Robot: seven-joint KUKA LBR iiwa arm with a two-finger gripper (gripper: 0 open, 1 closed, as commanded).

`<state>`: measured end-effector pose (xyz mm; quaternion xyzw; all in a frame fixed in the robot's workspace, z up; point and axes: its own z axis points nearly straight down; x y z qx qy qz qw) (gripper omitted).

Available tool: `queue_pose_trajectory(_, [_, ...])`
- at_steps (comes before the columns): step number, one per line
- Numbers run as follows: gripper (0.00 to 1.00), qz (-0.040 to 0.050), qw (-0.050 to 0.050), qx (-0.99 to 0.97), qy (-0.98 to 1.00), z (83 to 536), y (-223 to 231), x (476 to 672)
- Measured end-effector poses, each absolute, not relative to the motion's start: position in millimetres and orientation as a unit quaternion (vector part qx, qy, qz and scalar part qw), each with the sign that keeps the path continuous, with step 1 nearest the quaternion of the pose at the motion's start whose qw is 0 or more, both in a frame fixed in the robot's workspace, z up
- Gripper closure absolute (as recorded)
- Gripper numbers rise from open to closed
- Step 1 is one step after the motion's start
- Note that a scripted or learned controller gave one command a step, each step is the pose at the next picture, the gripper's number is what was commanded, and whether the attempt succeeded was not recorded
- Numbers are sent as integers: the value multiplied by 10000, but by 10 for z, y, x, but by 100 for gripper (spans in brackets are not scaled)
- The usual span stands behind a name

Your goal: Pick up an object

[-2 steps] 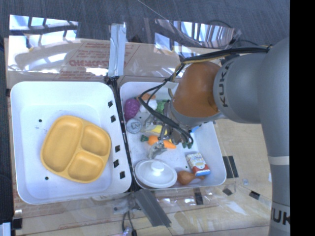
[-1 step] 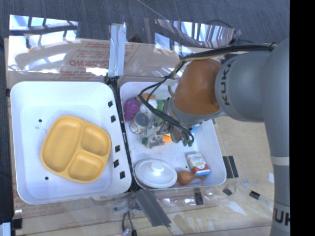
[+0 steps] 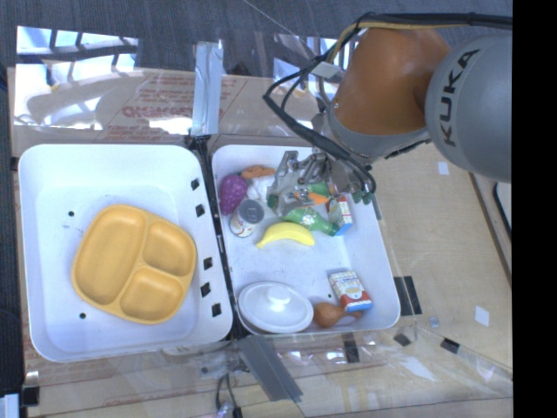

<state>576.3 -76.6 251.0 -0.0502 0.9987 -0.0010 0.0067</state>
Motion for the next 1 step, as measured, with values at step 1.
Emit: queue_pose_trajectory(1, [100,-1,0,-2389,9711,2030,-1490,6272])
